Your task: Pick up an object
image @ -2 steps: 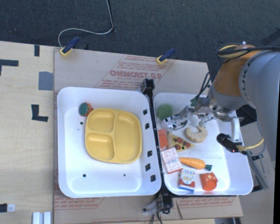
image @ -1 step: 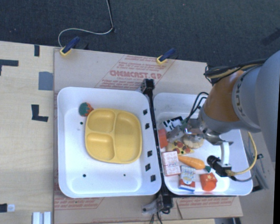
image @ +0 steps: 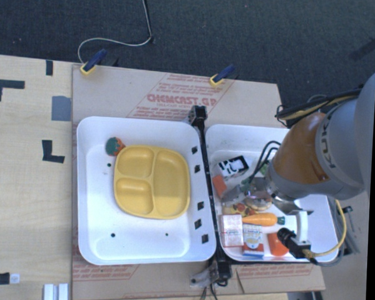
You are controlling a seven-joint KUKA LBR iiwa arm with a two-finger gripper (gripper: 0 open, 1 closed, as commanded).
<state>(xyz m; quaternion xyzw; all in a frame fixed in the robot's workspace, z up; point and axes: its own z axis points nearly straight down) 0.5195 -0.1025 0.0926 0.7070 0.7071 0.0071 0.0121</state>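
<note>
My gripper (image: 253,195) hangs low over the clutter in the right bin (image: 324,225), and my own wrist hides the fingers, so I cannot tell whether they are spread or closed, or whether anything sits between them. Just below the tool lies the thing I judge easiest to take: a small carrot (image: 263,220), lying flat with its length running left to right. It looks like a light, hard plastic toy, smooth enough to roll or squirt out of a pinch, so I would close across its thick middle rather than its tapered end. Touching it on the near side are a small box (image: 231,231) and a flat packet (image: 253,238), both light but lying flat, with little edge to catch. To the tool's upper left rests a black and white card (image: 232,165), too thin to grip well. The divider (image: 203,185) between the bins stands close on my left, so sideways room there is tight; the open white floor to the right of the carrot gives more space. Well beyond the divider, the left bin (image: 89,229) holds a yellow tray (image: 153,181) and a small ball (image: 115,146).
</note>
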